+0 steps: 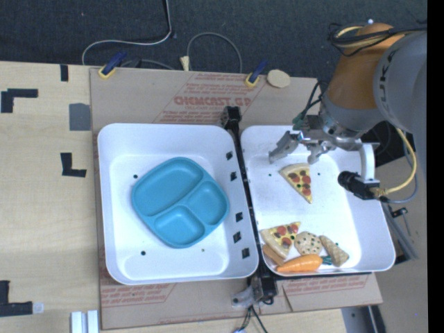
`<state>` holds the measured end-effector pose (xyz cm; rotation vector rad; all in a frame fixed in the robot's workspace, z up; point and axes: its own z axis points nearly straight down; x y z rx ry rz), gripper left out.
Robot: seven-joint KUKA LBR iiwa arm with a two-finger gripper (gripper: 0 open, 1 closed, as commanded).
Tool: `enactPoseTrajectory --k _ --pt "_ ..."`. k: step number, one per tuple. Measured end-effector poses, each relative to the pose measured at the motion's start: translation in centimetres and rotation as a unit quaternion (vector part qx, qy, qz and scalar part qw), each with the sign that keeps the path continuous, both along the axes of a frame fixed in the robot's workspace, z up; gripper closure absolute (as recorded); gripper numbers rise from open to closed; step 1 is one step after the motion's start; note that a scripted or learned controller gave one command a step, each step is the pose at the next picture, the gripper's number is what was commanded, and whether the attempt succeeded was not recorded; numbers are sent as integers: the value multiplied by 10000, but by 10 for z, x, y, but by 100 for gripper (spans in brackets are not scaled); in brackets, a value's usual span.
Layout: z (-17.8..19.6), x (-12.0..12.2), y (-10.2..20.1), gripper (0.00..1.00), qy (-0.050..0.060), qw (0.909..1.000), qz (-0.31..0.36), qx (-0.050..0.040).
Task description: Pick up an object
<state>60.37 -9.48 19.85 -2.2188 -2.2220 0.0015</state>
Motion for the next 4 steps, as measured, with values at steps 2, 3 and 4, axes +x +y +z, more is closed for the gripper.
enactPoseTrajectory --k 2,3,4 --pt "-115 0 -61 0 -8 10000 -2 -11" --pt "-99 3 -62 100 -53 10000 -3 -28" --pt "-102 1 -62 0 -33 10000 -5 -29"
